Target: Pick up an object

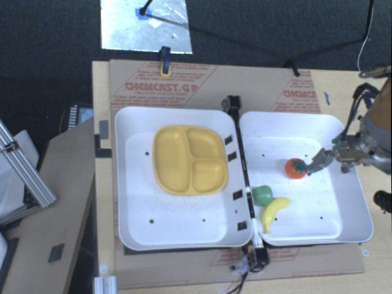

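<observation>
A red-orange toy tomato with a green top lies in the middle of the right bin. Lower left of it, a green round fruit and a yellow banana rest together near the bin's left wall. My gripper reaches in from the right, low over the right bin and open. Its left fingertip is right beside the tomato's right side. The other finger stands farther right. Nothing sits between them.
In the left bin lies a yellow divided plate. A black divider runs between the bins. Cardboard covers the bench beneath them. A cable loops near the arm at the right edge.
</observation>
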{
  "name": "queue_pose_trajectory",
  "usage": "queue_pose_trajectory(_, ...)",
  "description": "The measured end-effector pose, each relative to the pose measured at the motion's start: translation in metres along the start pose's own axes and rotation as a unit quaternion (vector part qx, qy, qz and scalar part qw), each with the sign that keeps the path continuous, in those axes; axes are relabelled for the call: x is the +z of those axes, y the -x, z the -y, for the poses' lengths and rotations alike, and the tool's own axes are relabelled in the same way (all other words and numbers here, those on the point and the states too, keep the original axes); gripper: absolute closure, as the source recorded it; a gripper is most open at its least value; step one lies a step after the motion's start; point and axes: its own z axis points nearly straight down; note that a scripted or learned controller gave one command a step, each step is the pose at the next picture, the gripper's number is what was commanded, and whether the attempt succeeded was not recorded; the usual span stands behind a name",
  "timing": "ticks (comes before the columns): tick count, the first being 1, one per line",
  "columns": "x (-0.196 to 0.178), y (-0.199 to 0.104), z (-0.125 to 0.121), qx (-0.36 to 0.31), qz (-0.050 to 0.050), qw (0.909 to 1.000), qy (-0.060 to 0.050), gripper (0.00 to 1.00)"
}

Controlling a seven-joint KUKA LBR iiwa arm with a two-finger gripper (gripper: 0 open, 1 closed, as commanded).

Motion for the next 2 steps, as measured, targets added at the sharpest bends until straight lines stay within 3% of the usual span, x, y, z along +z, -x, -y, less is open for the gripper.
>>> queue_pose_trajectory(1, -0.006, 0.000, -0.002, -0.002, 0.001, 1.0000, 0.006, 0.00)
queue_pose_trajectory(2, 0.053, -0.006, -0.009, -0.001, 0.000, 1.0000, 0.004, 0.00)
